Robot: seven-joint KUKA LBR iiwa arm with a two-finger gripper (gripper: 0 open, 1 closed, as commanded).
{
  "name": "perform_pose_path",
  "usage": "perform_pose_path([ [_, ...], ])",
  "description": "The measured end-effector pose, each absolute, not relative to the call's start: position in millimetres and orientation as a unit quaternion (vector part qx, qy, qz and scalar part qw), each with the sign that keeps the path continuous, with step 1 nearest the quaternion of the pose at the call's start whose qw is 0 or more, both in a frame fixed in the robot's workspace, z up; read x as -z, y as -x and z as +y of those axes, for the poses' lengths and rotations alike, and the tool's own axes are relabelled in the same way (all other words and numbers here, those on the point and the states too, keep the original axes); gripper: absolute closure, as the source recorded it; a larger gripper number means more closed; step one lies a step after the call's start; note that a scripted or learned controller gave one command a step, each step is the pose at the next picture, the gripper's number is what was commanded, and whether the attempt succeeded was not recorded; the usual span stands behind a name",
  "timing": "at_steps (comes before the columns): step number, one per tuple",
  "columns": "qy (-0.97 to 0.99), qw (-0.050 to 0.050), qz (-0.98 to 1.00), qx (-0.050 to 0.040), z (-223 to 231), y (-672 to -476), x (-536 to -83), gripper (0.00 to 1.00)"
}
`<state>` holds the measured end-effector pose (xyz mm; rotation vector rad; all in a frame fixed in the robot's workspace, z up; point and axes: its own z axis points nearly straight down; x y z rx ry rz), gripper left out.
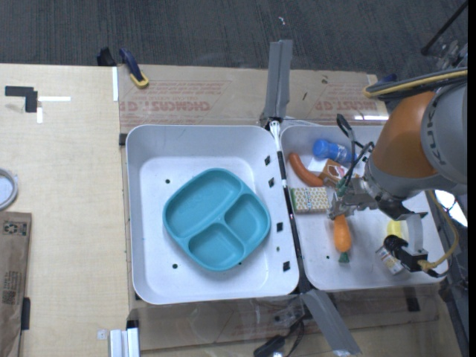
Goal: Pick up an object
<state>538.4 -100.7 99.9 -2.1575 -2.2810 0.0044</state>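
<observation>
Beside the carrot [341, 236], a sausage [303, 170], blue ball [324, 149].

Wooden bench [67, 169], two white bins [141, 199] side by side, cardboard sheet [201, 99]

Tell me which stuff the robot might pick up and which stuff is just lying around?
Could be picked up, all in the right bin:
- carrot, right below the gripper
- sausage
- blue bottle
- small patterned packet

Just lying around:
- blue divided plate in the left bin
- clamp on the bench
- tape roll at the far left
</observation>
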Motion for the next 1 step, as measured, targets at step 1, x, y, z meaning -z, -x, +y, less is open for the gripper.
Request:
perform_pose_path([
  [1, 0.638, 0.000, -0.770, -0.0008, -14.4, -525.0, -269.3, 1.00],
])
